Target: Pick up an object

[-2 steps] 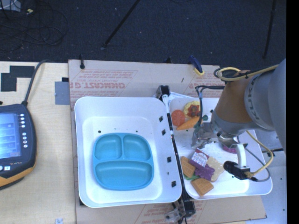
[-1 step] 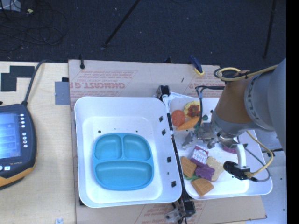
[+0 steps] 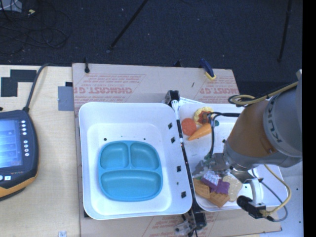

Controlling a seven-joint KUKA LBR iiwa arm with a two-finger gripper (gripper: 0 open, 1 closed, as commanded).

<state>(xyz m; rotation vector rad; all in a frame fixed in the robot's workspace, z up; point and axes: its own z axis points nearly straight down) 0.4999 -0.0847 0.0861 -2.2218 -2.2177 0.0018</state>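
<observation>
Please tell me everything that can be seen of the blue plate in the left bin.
The light blue plastic-looking divided plate lies flat on the floor of the shallow white left bin, nearer its front left. It is a rounded rectangle with three compartments: two small ones at the back, one long one at the front. All three look bare. Nothing touches it except the bin floor.

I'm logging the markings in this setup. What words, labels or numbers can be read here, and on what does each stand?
"CHEMCRZT", roughly, in red and upside down, twice on the cardboard sheet behind the bins; the letters are blurred, so the spelling is uncertain.
Smaller red print under each of those: too small to read.
Red print on the cardboard's front edge: unreadable.
Handheld controller's lit screen: too blurred to read.
</observation>
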